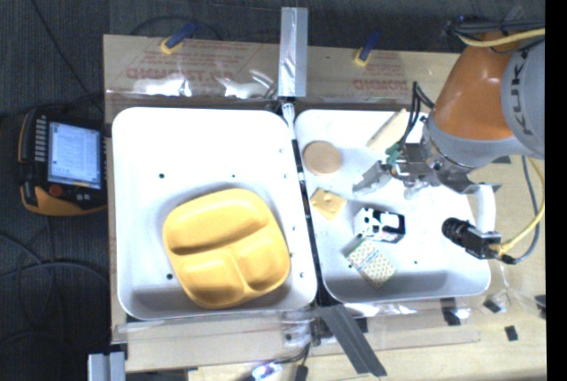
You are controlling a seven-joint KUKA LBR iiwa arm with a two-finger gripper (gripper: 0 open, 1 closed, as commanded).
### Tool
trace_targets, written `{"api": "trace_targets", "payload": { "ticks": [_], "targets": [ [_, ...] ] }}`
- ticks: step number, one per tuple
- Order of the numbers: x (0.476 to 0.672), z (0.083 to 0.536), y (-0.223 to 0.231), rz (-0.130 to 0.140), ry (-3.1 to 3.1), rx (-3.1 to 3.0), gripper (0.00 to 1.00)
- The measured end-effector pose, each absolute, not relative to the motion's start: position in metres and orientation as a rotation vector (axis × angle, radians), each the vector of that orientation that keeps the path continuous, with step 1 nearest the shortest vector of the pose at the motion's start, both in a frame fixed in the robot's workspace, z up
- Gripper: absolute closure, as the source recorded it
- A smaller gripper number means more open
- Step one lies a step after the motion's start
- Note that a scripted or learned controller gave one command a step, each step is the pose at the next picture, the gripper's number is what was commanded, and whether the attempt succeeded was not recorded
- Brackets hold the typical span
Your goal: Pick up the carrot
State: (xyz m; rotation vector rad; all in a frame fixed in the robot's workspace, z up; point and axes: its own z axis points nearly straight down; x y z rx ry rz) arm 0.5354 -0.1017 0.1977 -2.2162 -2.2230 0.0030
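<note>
Carrot's spot: I cannot tell. One yellow tray (227,244) sits in the left bin (146,149), left of the one tan disc (322,157). Right of that disc hangs one gripper (376,180), and I cannot read its grip.

The arm (496,96) is reaching in from the right, its orange band sitting above the grey wrist. The wrist is leaning leftward, carrying the gripper (376,180) low and out ahead of it. One grey finger (368,182) is pointing down and to the left; the other cannot be made out among the wrist hardware.
</note>
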Motion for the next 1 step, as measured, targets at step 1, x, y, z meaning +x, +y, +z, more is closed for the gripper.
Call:
{"api": "trace_targets", "payload": {
  "ticks": [1],
  "targets": [
    [0.5439,0.2050,-0.1660,0.004,-1.903,-2.499,0.00]
  ]
}}
